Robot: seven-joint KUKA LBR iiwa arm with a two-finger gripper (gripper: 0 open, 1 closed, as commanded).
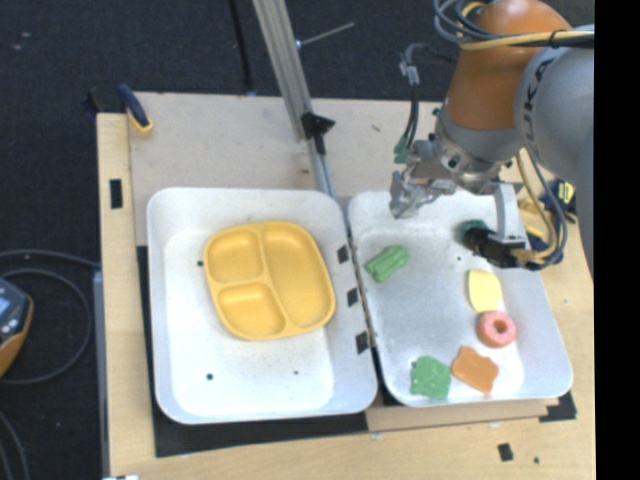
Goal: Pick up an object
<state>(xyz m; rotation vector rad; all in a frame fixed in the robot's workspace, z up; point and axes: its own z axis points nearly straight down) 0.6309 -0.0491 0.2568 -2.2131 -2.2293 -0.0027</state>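
**Q:** Where is the gripper shown, and in what state?

**A:** The gripper is shown over the far left corner of the right bin, hung from the grey arm that enters from the right. Whether it is open or closed cannot be told from this view, and whether anything is held cannot be told either.

**Q:** Where are the objects that may be picked up?

**A:** Five are seen on the floor of the right bin. A green ridged piece is placed nearest the gripper, just in front of it and close to the bin's left wall. A yellow block is set toward the right side, with a pink ring just beside it on the near side. An orange piece and a green flat piece are laid close together at the near edge. All are kept well apart from the gripper except the green ridged piece.

**Q:** What else is shown around them?

**A:** The left bin is occupied by a yellow divided plate. Black clips are fitted along the seam between the bins. A metal post is raised behind the bins, near the gripper, and a blue clamp is fixed at the far left corner of the bench.
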